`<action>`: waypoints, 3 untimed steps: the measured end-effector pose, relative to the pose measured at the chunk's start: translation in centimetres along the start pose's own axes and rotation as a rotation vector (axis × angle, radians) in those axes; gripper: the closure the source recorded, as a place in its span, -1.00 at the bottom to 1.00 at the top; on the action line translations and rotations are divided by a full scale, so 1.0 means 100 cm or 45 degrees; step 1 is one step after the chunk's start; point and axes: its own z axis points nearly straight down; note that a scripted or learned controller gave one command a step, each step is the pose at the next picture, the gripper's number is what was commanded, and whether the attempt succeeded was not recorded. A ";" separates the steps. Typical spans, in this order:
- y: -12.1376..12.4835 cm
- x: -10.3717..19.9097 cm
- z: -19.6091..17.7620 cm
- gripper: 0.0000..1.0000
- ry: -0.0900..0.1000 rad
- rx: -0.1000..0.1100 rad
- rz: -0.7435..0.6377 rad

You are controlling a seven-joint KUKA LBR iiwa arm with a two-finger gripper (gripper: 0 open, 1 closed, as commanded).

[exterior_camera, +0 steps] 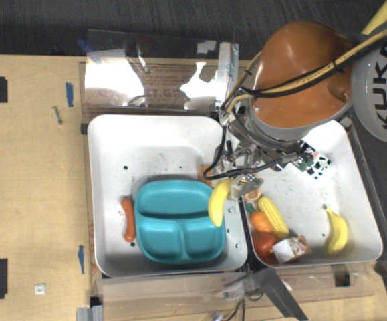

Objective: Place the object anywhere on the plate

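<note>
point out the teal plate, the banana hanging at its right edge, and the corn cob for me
teal plate [173,209], camera view, on the bare upper compartment.
banana [218,202], camera view, on the middle of its yellow body.
corn cob [273,215], camera view, on the middle of its kernels.

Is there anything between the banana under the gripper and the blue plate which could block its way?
Nothing visible does. The banana hangs below the gripper, already overlapping the right rim of the blue plate. The hot dog lies beside the plate's far left edge.
</note>
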 end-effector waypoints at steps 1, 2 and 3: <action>-0.001 0.000 0.000 -1.00 0.000 0.001 0.001; 0.000 -0.003 -0.012 1.00 -0.013 0.006 -0.001; -0.049 0.038 -0.080 1.00 -0.001 0.005 -0.300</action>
